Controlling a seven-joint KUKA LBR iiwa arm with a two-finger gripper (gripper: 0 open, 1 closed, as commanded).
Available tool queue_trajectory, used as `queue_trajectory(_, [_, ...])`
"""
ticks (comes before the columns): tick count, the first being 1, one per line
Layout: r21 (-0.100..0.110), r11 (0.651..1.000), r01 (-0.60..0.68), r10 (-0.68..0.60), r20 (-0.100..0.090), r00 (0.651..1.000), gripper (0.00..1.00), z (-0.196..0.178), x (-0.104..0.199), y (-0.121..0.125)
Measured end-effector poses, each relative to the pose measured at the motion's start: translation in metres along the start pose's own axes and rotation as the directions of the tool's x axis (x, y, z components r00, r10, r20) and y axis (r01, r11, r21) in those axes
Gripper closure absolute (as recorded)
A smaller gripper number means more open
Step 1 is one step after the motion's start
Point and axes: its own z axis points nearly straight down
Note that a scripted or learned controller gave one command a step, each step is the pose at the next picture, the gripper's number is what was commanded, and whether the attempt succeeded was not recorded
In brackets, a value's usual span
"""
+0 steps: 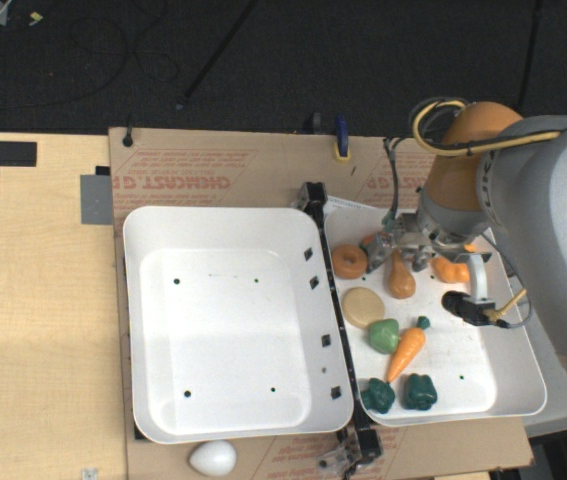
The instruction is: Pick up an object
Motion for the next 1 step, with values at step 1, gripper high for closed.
queue_trajectory(1, [0.007,1.000,0.001,-0.001,-0.016,1.000,1.00,-0.0080,0.0067,-0.0009])
